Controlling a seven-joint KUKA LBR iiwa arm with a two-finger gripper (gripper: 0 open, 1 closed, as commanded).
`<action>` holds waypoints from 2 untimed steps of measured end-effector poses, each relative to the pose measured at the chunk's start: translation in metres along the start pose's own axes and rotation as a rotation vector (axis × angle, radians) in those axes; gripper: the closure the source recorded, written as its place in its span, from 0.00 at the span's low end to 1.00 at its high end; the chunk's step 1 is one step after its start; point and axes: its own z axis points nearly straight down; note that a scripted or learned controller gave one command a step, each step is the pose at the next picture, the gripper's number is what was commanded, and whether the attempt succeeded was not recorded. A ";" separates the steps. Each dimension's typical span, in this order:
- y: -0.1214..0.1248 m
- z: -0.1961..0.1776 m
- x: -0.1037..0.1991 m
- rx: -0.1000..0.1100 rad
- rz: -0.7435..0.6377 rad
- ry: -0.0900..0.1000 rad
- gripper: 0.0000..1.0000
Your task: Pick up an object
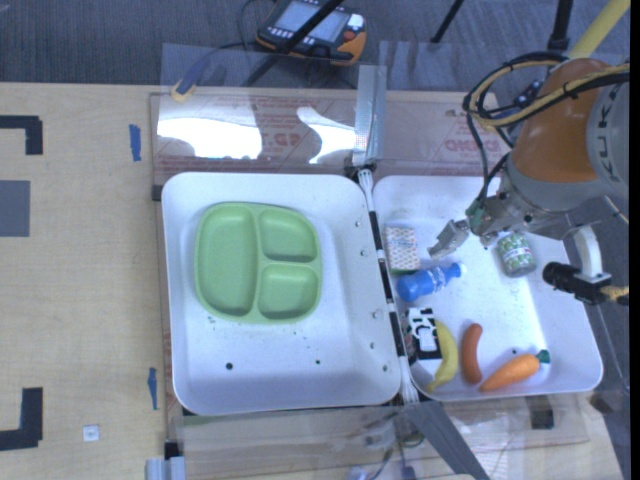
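One blue bottle [428,280] lying just below gripper [450,236].

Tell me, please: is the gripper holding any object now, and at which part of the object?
Nothing is held. The gripper hangs above the right bin, just over the blue bottle, with no object between its fingers.

A single fixed camera hangs above the pale wooden counter [80,268] and looks down at a slant, at middling range. Both shallow white plastic bins [330,383] sit whole in frame, side by side. The grey arm with the orange band [565,138] enters from the right of the bins. Beyond the bins' far edge, grey floor shows.
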 end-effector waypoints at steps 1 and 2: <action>-0.030 -0.031 0.066 0.001 -0.113 0.000 0.00; -0.054 -0.054 0.102 0.001 -0.117 0.001 0.00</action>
